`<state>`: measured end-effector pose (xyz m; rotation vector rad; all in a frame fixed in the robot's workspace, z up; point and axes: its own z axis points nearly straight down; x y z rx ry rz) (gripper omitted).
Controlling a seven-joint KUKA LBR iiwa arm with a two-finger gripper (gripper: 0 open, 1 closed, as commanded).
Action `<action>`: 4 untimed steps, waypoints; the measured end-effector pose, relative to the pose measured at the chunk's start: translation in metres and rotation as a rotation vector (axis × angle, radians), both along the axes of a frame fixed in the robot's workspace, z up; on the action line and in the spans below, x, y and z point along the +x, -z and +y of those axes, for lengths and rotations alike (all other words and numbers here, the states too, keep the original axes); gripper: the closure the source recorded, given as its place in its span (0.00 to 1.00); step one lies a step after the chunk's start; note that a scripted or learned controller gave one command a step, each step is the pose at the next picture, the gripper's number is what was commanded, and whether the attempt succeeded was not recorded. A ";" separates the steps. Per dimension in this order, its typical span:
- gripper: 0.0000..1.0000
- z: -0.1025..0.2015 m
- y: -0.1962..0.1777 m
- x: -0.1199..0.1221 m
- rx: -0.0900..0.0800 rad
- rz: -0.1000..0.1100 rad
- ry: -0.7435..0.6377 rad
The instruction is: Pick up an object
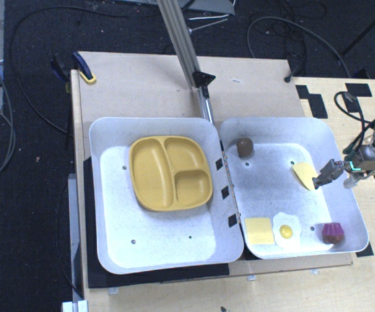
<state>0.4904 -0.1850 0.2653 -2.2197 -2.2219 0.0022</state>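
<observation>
The right bin (271,135) holds a brown round piece (244,147) near its back left, a yellow wedge (303,173) at mid right, a pale yellow square slice (260,231), a fried egg (286,231) and a dark purple piece (332,233) along the front. My gripper (325,175) reaches in from the right edge, its dark tip right next to the yellow wedge. Nothing shows between its fingers.
The left bin (109,239) carries a yellow divided plate (171,173). A slanted metal pole (181,38) rises from the seam between the bins at the back. Cables and a black floor surround the bench.
</observation>
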 end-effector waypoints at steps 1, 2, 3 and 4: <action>0.00 0.000 -0.001 0.000 0.000 -0.001 0.000; 0.00 -0.009 0.056 0.004 0.001 0.003 0.003; 0.00 -0.013 0.119 0.001 0.002 0.004 0.002; 0.00 -0.013 0.171 0.001 0.000 -0.002 0.003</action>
